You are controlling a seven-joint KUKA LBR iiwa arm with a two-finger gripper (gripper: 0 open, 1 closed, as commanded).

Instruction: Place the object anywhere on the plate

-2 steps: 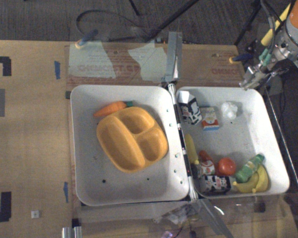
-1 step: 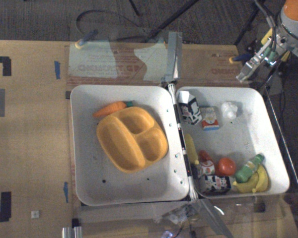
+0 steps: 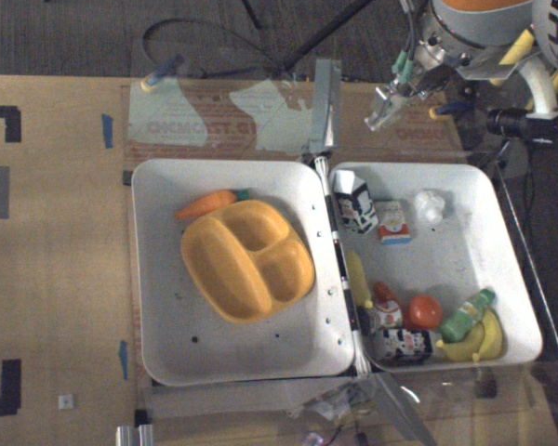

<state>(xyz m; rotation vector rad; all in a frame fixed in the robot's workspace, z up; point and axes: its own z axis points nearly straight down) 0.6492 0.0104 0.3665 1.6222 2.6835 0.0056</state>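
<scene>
The arm's gripper (image 3: 388, 110) hangs above the bench beyond the far edge of the right bin (image 3: 502, 249), fingers a little apart and empty. The yellow divided plate (image 3: 246, 260) sits mid-left bin (image 3: 158, 277), a toy carrot (image 3: 206, 203) touching its far rim. Candidates crowd the right bin: milk carton (image 3: 356, 203), tomato (image 3: 425, 311), banana (image 3: 479, 342). No pick looks begun; next comes a descent onto one object.
</scene>
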